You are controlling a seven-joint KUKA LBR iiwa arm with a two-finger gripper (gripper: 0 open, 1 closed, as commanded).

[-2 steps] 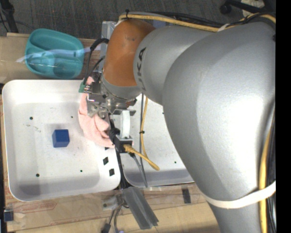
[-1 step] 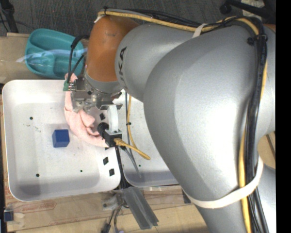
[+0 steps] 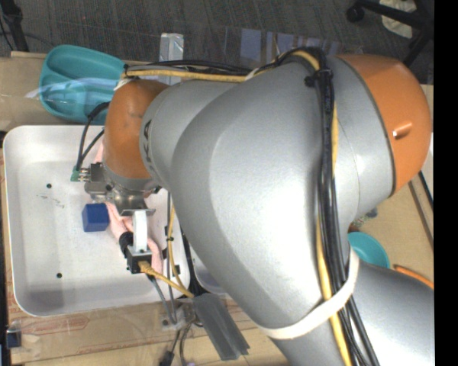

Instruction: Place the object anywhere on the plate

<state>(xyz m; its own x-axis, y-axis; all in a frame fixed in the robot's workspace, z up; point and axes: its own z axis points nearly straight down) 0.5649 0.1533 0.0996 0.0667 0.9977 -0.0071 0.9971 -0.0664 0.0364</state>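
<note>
A small blue cube [image 3: 95,216] lies in the left white bin [image 3: 30,204], touching or overlapping the left edge of a pink plate [image 3: 124,223]. The arm hides most of the plate, so only pink slivers show. My gripper [image 3: 109,195] hangs just right of and above the cube, under the orange wrist band [image 3: 126,139]. I cannot tell whether anything is in it.
The grey arm [image 3: 275,189] covers the right bin and most of the bench. A teal scoop-like object [image 3: 76,82] lies beyond the left bin's far edge. A teal bowl [image 3: 369,249] peeks out at the right. Cables [image 3: 168,277] trail near the bin's front rim.
</note>
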